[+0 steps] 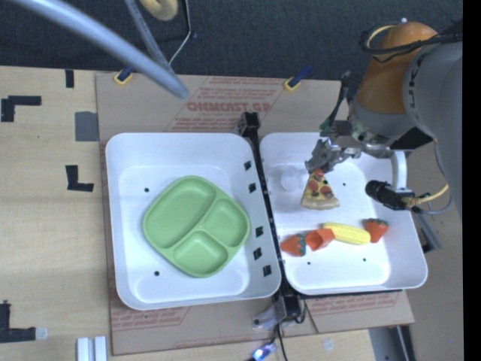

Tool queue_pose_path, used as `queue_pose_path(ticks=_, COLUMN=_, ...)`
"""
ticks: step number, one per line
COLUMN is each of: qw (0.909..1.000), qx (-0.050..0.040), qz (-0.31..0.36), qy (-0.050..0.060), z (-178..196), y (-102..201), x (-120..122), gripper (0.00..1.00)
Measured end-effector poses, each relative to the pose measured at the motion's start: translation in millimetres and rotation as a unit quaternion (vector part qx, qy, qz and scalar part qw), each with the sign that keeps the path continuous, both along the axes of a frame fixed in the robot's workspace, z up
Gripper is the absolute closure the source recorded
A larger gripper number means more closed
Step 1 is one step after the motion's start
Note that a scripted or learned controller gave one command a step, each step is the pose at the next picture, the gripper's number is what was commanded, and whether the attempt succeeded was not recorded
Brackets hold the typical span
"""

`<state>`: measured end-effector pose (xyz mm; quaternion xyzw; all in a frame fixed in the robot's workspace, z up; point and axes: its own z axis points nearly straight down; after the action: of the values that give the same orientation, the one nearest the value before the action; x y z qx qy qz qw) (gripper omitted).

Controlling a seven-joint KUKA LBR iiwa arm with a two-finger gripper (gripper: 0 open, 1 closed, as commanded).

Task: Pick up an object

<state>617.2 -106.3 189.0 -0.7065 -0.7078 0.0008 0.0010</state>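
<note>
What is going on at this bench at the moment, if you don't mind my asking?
The arm reaches in from the right, with its gripper low over the right bin, right at the top tip of a toy pizza slice. Whether it actually grips the slice cannot be told. Nearer the front of that bin lie a yellow corn cob and some small red and orange toy pieces. The left bin holds a green divided plate.

cardboard sheet (218, 105) | red print, mirrored | reads perhaps "CHEMCAST GP" | rest illegible
</note>
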Motion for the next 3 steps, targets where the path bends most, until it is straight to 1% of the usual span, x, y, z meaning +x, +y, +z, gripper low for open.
queue_pose_path(ticks=1, qw=1.0, qx=0.0, qz=0.0, qy=-0.001, z=42, y=6, x=-4, gripper=1.0)
queue_pose_path(ticks=2, qw=1.0, qx=0.0002, qz=0.002, qy=0.002, z=27, y=58, x=12, gripper=1.0)
queue_pose_path(ticks=3, qw=1.0, qx=-0.0001, qz=0.002, qy=0.001, z=20, y=105, x=28, gripper=1.0)
